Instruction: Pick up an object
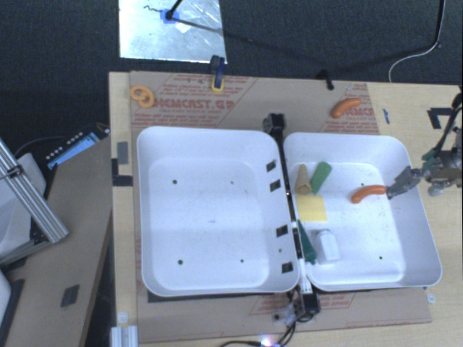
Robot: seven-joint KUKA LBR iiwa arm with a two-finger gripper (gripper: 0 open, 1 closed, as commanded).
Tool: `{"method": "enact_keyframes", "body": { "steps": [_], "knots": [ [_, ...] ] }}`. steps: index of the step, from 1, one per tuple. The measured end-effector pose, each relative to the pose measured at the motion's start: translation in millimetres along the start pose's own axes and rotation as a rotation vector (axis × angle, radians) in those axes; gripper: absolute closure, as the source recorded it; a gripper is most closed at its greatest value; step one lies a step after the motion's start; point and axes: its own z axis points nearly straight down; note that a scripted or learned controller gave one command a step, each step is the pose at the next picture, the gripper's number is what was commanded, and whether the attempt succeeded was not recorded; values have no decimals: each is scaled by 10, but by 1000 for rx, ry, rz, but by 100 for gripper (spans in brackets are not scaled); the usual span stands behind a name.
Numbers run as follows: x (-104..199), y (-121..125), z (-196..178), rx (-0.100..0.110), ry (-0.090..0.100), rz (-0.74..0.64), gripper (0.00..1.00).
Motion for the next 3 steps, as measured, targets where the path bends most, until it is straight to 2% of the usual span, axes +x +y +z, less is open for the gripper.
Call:
{"method": "enact_keyframes", "body": {
  "steps": [1, 2, 3],
  "knots": [
    [0, 12, -112, -4, -1, -4, 100],
    [207, 634, -961, -13, -3, -7, 100],
    [401, 1334, -1589, -13, -2, -6, 100]
  ]
}}
